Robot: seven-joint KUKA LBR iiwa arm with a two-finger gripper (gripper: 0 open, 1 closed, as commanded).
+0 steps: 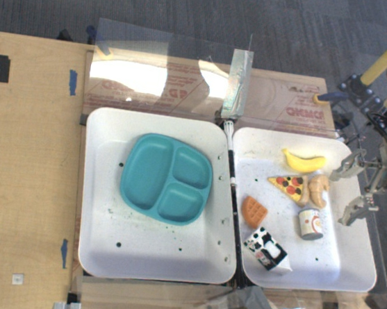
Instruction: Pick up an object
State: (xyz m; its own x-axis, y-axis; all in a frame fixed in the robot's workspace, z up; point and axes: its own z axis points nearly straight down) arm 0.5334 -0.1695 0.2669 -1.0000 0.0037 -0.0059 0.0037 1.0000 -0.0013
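2 white bins. Left bin (91,243): 1 teal divided plate (166,179). Right bin (354,271): 5 items – banana (303,160), pizza slice (288,186), bread roll (318,189), orange waffle (254,211), small can (310,223) – plus 1 black-white carton (266,249). Claw (359,188) at right bin's right rim, fingers apart, nothing betw them. Clear panel (188,80) behind bins.

- Divided plate (166,179) lies in the left bin (91,243).
- Right bin (354,275) holds the banana (303,160) at 12 o'clock, the carton (266,249) at 7 o'clock.
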